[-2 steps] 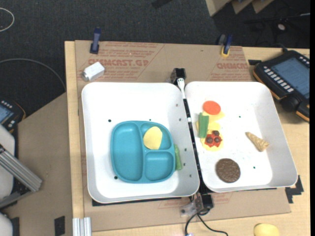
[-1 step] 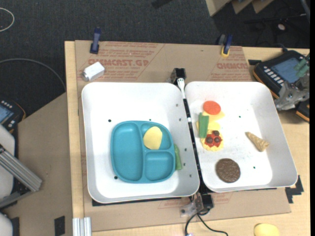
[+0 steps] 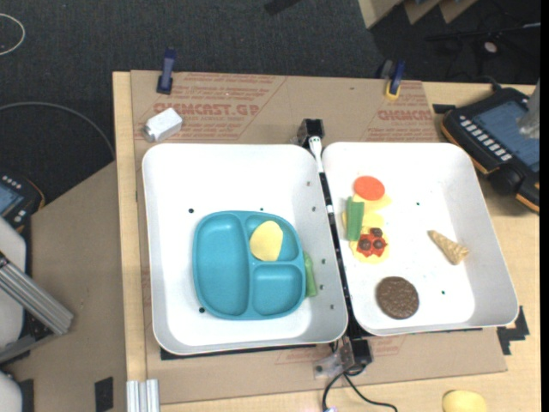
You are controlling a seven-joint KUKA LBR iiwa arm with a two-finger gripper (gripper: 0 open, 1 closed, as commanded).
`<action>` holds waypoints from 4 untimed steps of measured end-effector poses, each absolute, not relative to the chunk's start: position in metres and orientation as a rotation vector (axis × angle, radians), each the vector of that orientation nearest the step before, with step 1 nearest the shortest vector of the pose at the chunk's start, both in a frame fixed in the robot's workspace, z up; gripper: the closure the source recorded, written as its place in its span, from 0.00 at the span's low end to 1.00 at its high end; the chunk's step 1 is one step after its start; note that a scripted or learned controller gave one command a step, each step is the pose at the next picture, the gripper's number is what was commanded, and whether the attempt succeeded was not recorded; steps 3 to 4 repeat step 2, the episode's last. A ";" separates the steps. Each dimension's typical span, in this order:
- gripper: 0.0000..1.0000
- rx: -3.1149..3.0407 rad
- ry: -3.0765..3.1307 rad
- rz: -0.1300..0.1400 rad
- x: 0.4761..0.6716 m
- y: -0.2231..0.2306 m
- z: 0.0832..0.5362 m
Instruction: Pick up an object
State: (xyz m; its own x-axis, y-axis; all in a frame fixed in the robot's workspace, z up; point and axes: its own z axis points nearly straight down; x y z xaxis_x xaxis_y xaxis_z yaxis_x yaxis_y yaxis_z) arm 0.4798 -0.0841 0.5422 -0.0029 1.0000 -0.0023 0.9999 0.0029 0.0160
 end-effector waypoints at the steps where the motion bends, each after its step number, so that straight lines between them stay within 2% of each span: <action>1: 1.00 2.232 2.229 -0.016 0.478 -0.078 0.378; 2: 1.00 2.200 2.242 0.011 0.479 0.079 0.411; 4: 1.00 2.200 2.242 0.011 0.479 0.079 0.411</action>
